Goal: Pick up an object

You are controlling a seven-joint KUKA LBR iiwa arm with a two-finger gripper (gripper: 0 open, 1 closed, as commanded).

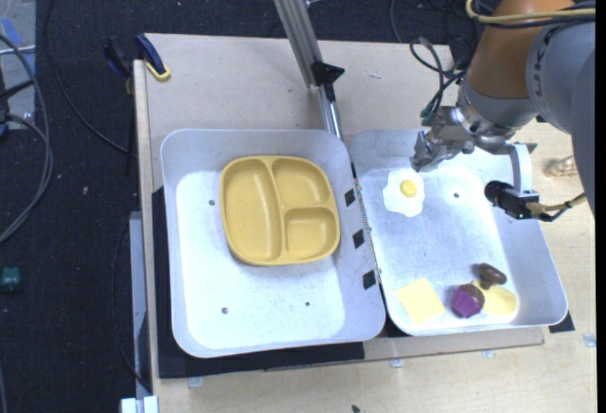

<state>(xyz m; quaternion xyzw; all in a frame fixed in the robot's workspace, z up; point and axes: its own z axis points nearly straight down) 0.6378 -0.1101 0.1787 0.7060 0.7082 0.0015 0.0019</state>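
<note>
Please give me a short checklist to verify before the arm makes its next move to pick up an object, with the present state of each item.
1. Gripper is over the right bin, above its far left part: ok.
2. A target is near: the fried egg toy lies just below the gripper in the view: ok.
3. Egg is apart from the other items, the yellow slice, purple piece and brown piece: ok.
4. Gripper is centred over the egg: not ok, it sits slightly beyond it.
5. Fingers ready to close: cannot tell.
6. Yellow divided plate in the left bin is out of the path: ok.
</note>
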